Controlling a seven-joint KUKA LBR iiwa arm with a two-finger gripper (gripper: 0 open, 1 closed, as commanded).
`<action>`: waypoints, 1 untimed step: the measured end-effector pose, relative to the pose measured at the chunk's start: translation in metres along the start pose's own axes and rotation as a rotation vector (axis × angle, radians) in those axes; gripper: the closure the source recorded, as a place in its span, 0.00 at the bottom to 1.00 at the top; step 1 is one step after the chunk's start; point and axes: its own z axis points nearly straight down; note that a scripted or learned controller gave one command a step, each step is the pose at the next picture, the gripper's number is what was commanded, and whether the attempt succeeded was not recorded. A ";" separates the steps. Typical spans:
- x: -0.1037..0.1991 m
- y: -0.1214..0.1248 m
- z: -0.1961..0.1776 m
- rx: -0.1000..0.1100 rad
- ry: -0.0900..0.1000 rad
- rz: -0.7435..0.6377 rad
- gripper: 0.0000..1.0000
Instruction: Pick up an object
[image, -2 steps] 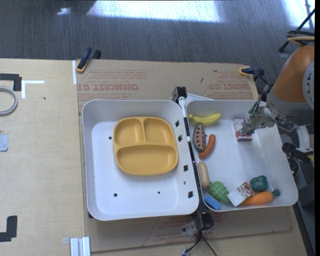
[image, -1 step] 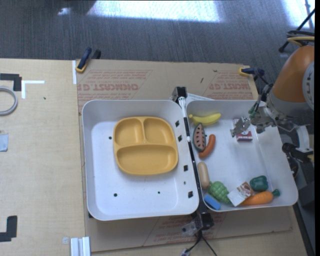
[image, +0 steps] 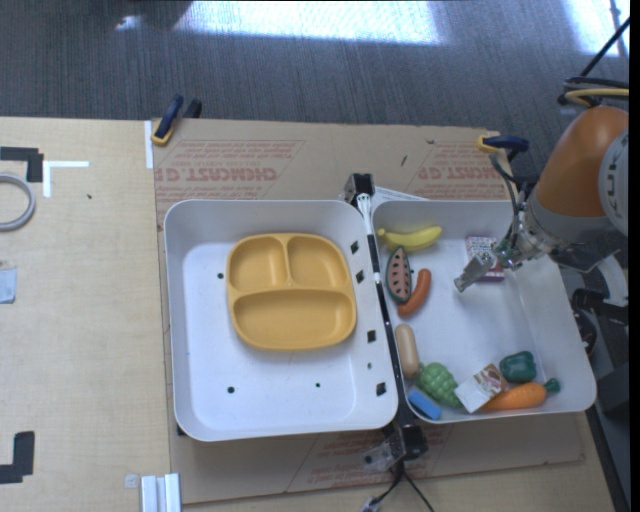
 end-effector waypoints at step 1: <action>-0.001 0.001 -0.011 -0.004 -0.005 0.001 1.00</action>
